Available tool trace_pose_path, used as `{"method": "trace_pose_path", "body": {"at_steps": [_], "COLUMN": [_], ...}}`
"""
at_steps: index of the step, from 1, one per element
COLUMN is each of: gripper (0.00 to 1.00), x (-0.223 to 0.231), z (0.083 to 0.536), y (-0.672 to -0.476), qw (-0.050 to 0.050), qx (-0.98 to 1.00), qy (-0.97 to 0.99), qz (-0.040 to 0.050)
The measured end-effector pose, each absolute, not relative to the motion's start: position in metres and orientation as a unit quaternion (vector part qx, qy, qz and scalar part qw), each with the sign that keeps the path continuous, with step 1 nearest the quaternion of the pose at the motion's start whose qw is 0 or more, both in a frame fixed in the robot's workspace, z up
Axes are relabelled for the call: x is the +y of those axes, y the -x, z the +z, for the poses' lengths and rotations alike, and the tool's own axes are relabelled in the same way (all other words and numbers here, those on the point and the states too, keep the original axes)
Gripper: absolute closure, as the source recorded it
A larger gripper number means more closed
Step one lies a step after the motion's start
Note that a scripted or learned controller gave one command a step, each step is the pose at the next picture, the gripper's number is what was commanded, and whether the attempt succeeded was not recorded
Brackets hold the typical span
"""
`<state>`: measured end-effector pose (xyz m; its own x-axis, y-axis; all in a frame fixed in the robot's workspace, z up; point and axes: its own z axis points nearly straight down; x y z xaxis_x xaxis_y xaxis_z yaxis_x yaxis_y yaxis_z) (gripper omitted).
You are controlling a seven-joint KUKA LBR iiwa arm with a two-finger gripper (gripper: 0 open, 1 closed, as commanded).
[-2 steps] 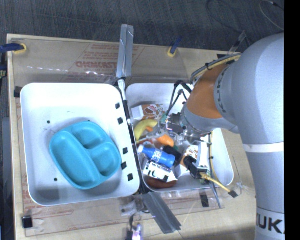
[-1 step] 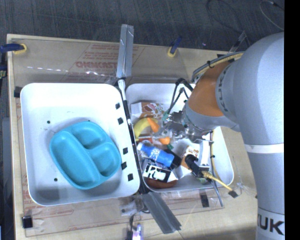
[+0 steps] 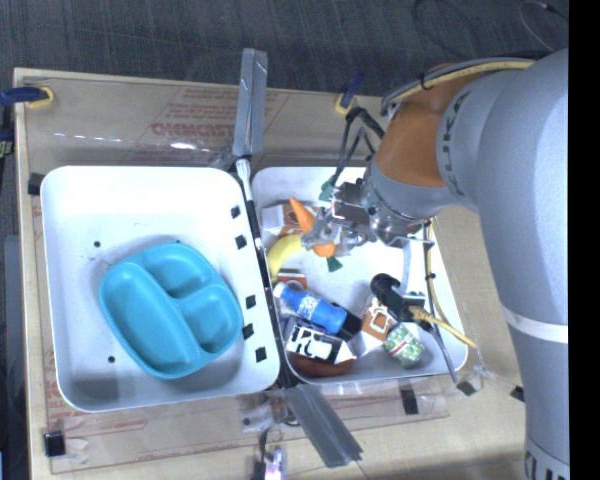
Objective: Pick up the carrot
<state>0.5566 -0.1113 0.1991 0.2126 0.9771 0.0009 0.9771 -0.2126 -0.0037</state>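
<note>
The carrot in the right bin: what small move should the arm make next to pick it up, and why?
Probably a short, careful descent onto the carrot. The gripper sits low in the right bin, right beside the orange pieces, with the banana close by. Nothing is clearly seen between its fingers, so I judge the grasp is not yet made.

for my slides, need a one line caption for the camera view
Gripper low over the carrot in the cluttered right bin; blue tray in the left.
</note>
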Motion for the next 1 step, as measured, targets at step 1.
{"method": "trace_pose_path", "body": {"at_steps": [1], "gripper": [1.0], "x": [-0.0868], "z": [0.2149], "y": [-0.6259], "qw": [0.001], "qx": [-0.712], "qy": [0.702], "qz": [0.0008]}}
